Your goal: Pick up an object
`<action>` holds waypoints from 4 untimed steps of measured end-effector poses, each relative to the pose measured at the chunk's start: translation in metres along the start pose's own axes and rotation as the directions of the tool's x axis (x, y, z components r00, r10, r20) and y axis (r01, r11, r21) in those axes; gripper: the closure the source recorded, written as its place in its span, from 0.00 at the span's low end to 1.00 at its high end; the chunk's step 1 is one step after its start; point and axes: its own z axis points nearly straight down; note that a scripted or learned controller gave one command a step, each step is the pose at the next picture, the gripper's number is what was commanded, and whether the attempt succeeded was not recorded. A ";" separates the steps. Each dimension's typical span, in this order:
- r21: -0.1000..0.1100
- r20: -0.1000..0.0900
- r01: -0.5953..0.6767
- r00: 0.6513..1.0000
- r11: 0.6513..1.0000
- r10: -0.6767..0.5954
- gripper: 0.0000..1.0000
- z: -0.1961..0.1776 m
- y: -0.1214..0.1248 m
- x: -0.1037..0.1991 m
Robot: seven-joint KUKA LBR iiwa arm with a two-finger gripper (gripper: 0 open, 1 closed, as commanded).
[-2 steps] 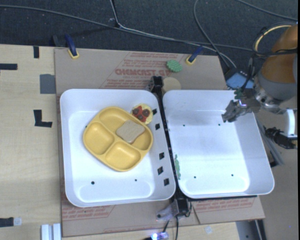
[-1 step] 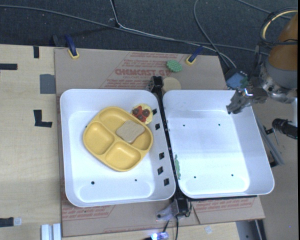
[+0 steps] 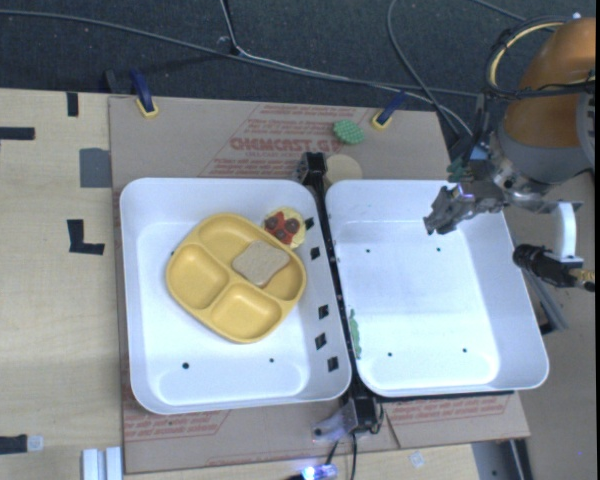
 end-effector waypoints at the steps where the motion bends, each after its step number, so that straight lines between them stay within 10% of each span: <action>1: 0.002 0.001 -0.002 1.000 1.000 0.002 1.00 0.010 -0.003 0.048; 4: 0.003 0.000 0.001 1.000 1.000 -0.001 1.00 0.015 -0.054 0.216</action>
